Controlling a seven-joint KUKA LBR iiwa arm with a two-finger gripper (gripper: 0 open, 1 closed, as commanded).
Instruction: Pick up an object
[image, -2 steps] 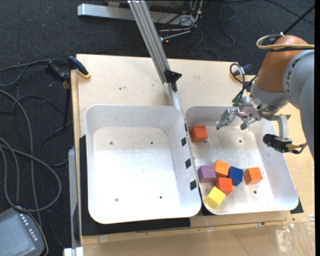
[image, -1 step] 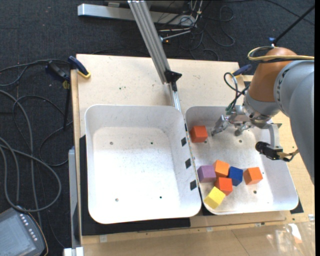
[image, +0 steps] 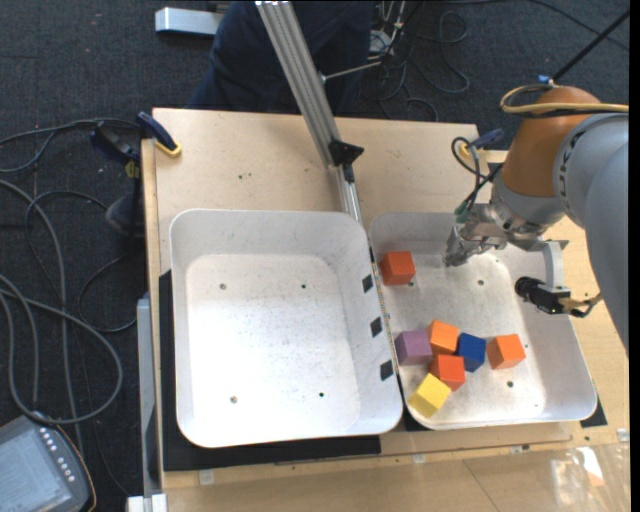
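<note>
The right bin (image: 560, 385) holds several small blocks. One orange block (image: 399, 267) sits alone near its upper left. Lower down lies a cluster: a purple block (image: 413, 346), an orange block (image: 444, 335), a blue block (image: 471, 351), a red-orange block (image: 450, 370) and a yellow block (image: 431, 395). Another orange block (image: 507, 350) sits just right of the cluster. My gripper (image: 458, 250) hangs over the upper part of the right bin, to the right of the lone orange block and apart from it. Nothing shows between its fingers.
The left bin (image: 200, 300) lies beside the right one. A metal pole (image: 310, 85) slants down to the gap between the bins. A blue and yellow clamp (image: 155, 135) sits at the bench's upper left corner. Cables lie on the dark floor.
</note>
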